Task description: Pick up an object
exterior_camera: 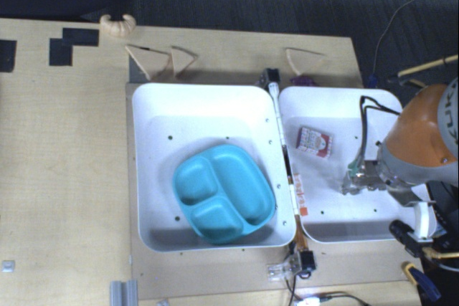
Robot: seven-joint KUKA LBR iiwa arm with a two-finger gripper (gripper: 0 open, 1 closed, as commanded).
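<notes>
Nearest the camera, the grey arm with its orange band (423,136) reaches in from the right over the right bin (373,229). Its gripper (356,179) hangs low above that bin's floor; whether it is open or closed cannot be told from this angle, and nothing is seen held in it.

The right bin holds one likely target: a small red-and-white packet (314,142), lying flat toward the far-left part of the floor, apart from the gripper and clear of the walls. The left bin (154,118) holds a blue divided tray (224,191), lying near its front right corner.

Judgement: the pick is not yet made. To do it well, the gripper should centre over the packet and descend square, since a flat item gives little to bite on.

Room is fair: bare floor surrounds the packet. The divider (282,147) between the bins lies just to its left and should be avoided.
</notes>
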